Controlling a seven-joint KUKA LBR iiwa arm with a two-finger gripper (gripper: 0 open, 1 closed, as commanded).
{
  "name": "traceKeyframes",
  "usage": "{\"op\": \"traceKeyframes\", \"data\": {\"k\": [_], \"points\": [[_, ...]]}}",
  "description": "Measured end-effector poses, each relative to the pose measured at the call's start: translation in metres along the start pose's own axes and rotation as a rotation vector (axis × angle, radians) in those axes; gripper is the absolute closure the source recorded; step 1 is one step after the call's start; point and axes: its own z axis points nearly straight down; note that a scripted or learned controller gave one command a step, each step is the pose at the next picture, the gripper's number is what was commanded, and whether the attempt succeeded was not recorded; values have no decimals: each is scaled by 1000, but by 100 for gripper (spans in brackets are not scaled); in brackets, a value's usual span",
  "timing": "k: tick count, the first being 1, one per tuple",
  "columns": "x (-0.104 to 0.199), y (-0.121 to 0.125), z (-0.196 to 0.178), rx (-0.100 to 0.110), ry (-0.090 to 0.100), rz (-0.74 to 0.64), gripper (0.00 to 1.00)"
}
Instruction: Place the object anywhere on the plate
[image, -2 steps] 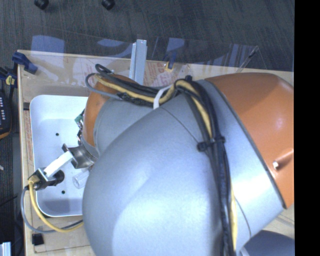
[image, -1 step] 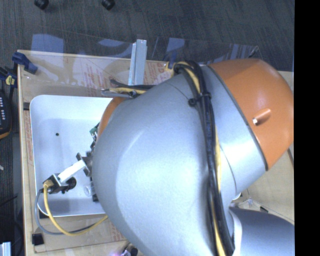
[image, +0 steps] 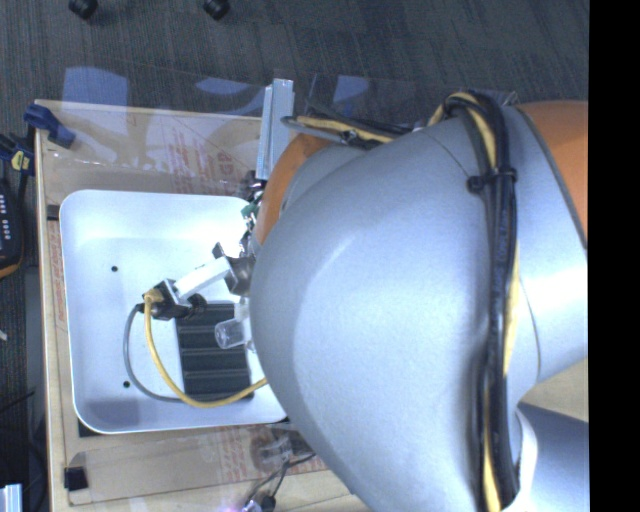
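My gripper (image: 214, 356) hangs low over the left white bin (image: 100, 230), near the bin's front right part. From above I see its black ribbed body and a white bracket (image: 195, 284) at its top. A yellow cable (image: 165, 372) and a grey cable (image: 130, 350) loop around it. What lies under the gripper is hidden by its body. The arm's large grey shell (image: 400, 320) with its orange band (image: 560, 150) covers the whole right half of the view and hides whatever lies beneath it.
The wooden bench surface (image: 150, 150) borders the bin at the back and front. An upright metal post (image: 277, 125) stands behind the bin. A blue clamp (image: 45, 122) sits at the back left, and a dark device (image: 8, 225) at the left edge.
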Motion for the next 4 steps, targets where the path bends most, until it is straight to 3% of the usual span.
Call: {"op": "traceKeyframes", "data": {"k": [1, 2, 3, 4], "points": [[-43, 45, -54, 4, -2, -225, 100], [63, 14, -44, -1, -2, -108, 100], [133, -19, 64, -2, -3, -160, 100], [86, 8, -93, 2, 2, -290, 100]]}}
